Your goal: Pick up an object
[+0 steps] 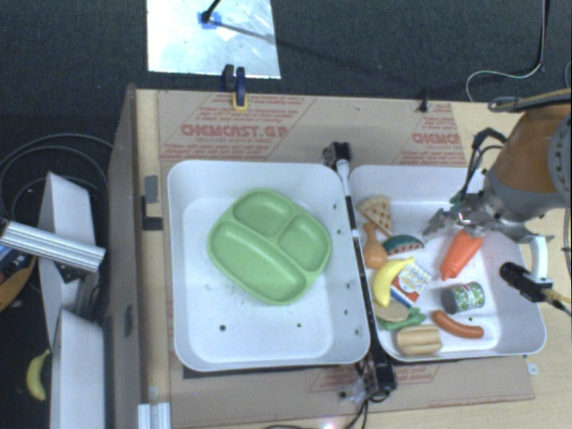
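Gripper (458,220) low at right bin's (534,329) two o'clock, fingers spread narrowly above carrot (460,252), nothing held; toy food crowded left, leaving carrot approachable.

Two glossy white plastic bins (198,266), a matt green plastic divided plate (268,245), smooth plastic toy food — an orange carrot (460,253), a yellow banana (388,278), a shiny sausage (458,325) — printed brown cardboard (259,119) beneath, dark rough carpet (71,43), crinkled silvery foil sheet (214,25)
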Available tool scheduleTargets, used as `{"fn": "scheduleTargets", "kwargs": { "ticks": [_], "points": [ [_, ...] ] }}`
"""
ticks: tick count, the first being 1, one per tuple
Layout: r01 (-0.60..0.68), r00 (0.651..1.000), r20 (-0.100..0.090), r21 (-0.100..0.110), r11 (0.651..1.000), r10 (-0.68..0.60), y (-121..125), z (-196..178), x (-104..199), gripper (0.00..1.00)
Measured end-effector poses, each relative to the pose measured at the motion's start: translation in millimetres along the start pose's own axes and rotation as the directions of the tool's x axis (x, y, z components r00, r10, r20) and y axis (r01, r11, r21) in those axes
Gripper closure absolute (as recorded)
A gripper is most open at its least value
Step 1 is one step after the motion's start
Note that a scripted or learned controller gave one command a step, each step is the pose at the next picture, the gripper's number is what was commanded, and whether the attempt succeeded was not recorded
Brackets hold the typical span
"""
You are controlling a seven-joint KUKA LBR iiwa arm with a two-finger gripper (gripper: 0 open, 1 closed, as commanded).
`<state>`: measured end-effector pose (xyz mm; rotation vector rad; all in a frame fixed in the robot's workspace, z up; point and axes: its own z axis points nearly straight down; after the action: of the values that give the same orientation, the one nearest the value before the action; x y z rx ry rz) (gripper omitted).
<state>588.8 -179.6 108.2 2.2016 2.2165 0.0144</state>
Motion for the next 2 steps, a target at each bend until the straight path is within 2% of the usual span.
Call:
{"fn": "scheduleTargets", "kwargs": {
  "ticks": [1, 2],
  "points": [
    [-0.007, 1.0, -0.005, 0.017, 1.0, 0.007, -37.8, -23.9, -10.5, 0.0],
    [-0.008, 1.0, -0.001, 0.01, 1.0, 0.008, -65.5, 19.4, -2.6, 0.0]
  ]
}}
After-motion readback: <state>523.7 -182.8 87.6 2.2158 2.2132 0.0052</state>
